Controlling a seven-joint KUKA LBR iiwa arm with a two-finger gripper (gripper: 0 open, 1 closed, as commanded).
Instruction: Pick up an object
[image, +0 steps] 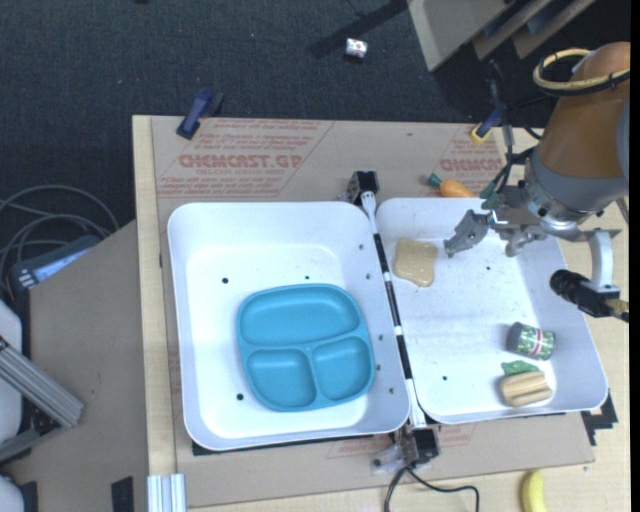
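My gripper hangs over the far part of the right bin; its fingers stand apart and nothing sits between them. Just left of it and slightly nearer, a flat beige slice lies on the bin floor beside the left finger. A small green can lies on its side near the bin's right wall. In front of the can rests a tan bun with a green edge.
The left bin holds a blue divided plate. An orange carrot lies on the board behind the right bin. A yellow banana tip lies at the bench's front edge. The grey arm rises at the right.
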